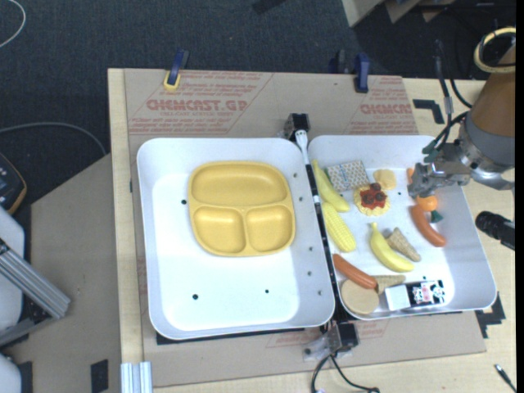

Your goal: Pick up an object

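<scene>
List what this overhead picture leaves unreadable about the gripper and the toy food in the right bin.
- Gripper: its finger spacing is too small and blurred in the camera view to judge.
- Carrot: its upper end lies under the gripper, so contact cannot be told.
- Small printed box: its label is too small to read.
- Arm: cut off by the right edge.

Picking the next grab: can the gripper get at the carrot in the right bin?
Probably yes. The gripper hangs just above the carrot, which lies apart from the banana, nothing over it.
</scene>
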Available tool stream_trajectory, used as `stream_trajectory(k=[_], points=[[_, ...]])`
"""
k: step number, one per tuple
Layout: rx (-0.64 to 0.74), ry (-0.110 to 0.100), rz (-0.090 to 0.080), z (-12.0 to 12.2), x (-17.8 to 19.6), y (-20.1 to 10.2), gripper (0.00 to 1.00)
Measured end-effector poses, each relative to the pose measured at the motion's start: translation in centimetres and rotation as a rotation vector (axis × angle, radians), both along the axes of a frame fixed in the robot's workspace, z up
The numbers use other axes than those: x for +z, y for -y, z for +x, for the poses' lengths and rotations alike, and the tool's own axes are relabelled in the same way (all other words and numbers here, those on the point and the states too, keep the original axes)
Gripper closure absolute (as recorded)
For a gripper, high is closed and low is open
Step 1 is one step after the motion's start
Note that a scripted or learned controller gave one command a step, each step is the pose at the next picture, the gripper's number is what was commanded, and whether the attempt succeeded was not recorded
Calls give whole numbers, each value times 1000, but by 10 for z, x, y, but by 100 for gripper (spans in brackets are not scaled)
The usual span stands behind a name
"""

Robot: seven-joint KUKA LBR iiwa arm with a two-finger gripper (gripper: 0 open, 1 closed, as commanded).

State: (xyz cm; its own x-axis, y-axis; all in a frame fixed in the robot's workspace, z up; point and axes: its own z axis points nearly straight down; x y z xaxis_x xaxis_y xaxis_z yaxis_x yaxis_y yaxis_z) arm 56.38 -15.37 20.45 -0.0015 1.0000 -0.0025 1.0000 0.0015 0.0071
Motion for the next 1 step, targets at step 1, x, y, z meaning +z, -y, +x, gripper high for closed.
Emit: stream_trajectory(k=[1], points=[[-1,-1,0,1,22,0,100]])
